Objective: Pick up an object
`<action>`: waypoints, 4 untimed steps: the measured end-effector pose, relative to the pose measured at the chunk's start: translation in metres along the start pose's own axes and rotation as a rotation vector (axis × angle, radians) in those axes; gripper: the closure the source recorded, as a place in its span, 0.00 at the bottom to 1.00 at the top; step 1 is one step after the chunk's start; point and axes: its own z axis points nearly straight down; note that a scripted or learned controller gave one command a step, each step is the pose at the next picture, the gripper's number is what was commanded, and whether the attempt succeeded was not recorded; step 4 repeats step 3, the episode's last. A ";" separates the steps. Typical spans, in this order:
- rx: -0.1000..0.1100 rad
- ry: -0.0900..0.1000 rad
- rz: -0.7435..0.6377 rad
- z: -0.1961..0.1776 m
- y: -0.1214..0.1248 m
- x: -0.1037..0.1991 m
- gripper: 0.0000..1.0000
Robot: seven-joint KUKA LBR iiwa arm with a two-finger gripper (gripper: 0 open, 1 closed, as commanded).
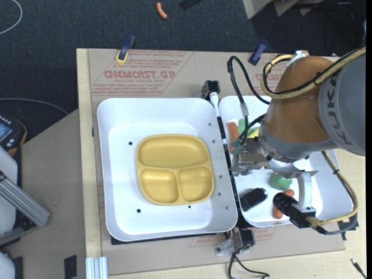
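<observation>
Two shallow white bins, smooth moulded plastic with rounded corners, sat side by side on a bench topped with brown printed cardboard [145,68]. In the left bin [116,121], lay a yellow divided plate [174,168], matte, rounded-rectangular, with one wide compartment at the far side and two smaller ones nearer the camera. Flat on the bin floor, near its middle, apart from every wall.

Over the right bin [343,199], hung the arm [325,109], grey casing with a broad glossy orange band, looped with black and yellow cables. Gripper [243,163] low at the bin's left side, close to the divider between the bins; cannot tell how it was set or whether anything was in its hold, being hidden beneath the wrist.

In the right bin, partly covered by the arm: a slim orange carrot-like piece [232,130] near the far left, a yellow-green scrap [253,133] just beside it, a rounded green object [281,182] under the wrist, a dark, blocky black object [253,199] near the front, and a small orange-red bit [278,213] by the front wall. On the dark carpet beyond the bench, another small orange piece [161,10].
</observation>
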 end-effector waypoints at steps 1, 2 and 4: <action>-0.008 -0.002 0.001 -0.013 0.007 0.013 1.00; -0.008 -0.003 0.004 -0.016 0.008 0.003 1.00; -0.007 -0.002 0.002 -0.015 0.011 0.002 1.00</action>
